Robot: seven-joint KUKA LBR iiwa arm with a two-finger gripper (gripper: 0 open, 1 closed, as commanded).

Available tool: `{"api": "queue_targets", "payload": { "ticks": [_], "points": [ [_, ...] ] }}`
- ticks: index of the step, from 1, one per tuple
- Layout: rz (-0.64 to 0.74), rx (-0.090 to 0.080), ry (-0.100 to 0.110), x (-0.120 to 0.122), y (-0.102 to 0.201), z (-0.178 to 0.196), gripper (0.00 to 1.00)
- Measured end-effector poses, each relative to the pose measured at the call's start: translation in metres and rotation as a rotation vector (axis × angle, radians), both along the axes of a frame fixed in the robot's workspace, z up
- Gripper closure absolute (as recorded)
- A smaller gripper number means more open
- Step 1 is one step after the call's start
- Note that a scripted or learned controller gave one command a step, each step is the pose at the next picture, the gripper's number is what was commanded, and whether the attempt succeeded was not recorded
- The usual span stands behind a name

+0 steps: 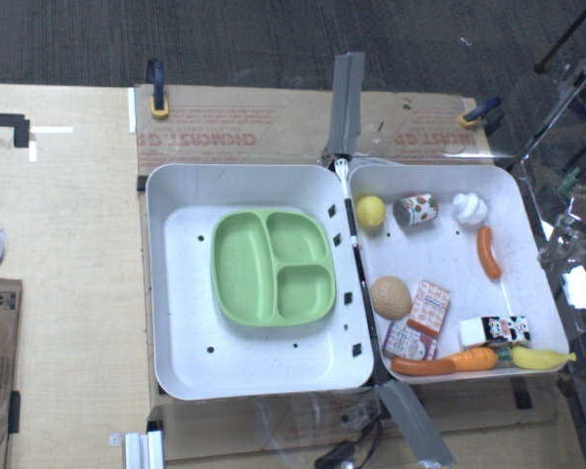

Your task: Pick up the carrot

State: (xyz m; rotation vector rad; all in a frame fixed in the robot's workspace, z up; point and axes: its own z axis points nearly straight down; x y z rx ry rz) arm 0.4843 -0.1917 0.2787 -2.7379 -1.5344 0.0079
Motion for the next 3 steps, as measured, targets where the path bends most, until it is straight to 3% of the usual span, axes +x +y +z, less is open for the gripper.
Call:
{"api": "queue_targets", "payload": {
  "ticks": [3],
  "points": [
    [0.010,-0.002,0.014,0.001,0.000,0.023,1.00]
  ]
}}
